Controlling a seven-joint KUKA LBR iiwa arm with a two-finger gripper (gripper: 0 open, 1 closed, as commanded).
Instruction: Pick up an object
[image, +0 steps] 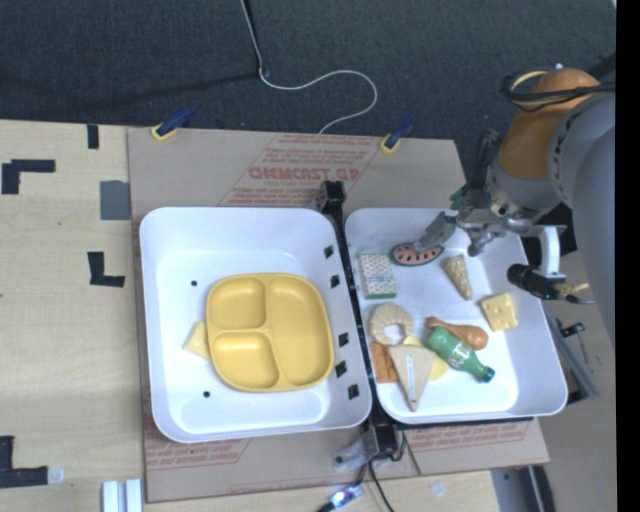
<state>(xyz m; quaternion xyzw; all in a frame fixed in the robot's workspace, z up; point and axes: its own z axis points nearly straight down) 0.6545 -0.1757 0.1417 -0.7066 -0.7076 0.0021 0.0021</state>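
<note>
Pepperoni pizza slice (416, 253), a toy, lies in the right bin (540, 400) just below and to the camera's left of the pincer (458, 234), whose state I cannot tell. Nothing is lifted yet; this looks like the approach. Next the pincer must drop squarely over one piece. Closest beneath it sits a cheese wedge (459, 276); farther down are a green bottle (459, 355) and bagel (390, 323). Its tips blur against the white floor.

Glossy yellow plastic tray (270, 332) in smooth white plastic bin (165, 250); matt cardboard sheet (290, 170) beneath.
</note>
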